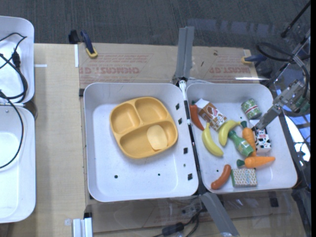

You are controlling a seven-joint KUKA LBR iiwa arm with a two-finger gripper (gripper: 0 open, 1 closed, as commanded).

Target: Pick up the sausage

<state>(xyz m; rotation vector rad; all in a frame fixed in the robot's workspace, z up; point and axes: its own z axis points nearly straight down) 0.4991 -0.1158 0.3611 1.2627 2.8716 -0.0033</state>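
The sausage lies near the front edge of the right bin, just left of a small patterned box and below two bananas. The pincer hangs low at the bin's right side, beside a green bottle and a carrot, well apart from the sausage; whether it is released or clenched, I cannot tell. The left bin on the worktop holds a yellow divided plate.

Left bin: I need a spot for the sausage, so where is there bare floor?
Bare floor runs along the left bin below the yellow divided plate. The right bin is crowded around the sausage.
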